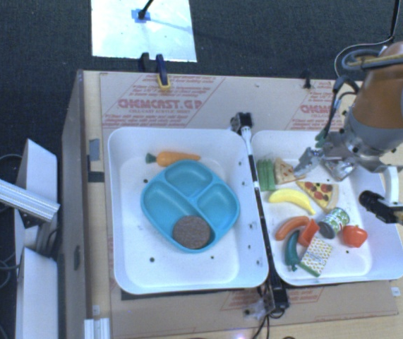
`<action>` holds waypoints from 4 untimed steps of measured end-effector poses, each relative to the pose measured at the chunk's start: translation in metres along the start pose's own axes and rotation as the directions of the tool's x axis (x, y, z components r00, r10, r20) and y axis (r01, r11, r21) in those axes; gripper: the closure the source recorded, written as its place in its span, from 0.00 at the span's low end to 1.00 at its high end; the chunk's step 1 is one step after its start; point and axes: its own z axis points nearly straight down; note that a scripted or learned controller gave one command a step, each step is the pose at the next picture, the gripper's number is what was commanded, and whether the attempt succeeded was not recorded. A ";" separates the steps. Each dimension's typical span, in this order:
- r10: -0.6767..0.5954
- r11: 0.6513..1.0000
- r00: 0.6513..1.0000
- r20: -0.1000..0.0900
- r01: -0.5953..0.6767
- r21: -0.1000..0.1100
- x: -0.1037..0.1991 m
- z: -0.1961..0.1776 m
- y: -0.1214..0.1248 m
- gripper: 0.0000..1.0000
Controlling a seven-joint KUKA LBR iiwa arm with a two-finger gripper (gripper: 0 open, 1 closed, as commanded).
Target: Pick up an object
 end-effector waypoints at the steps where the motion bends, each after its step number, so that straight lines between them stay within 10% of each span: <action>1: 0.002 1.000 1.000 0.003 -0.002 -0.004 -0.050 0.103 -0.028 0.00; 2: -0.001 1.000 1.000 0.005 0.001 -0.012 -0.045 0.101 0.043 0.00; 3: 0.002 1.000 1.000 0.006 -0.002 -0.011 -0.026 0.101 -0.005 0.00; 4: 0.002 1.000 1.000 0.010 -0.002 -0.018 -0.027 0.090 -0.004 1.00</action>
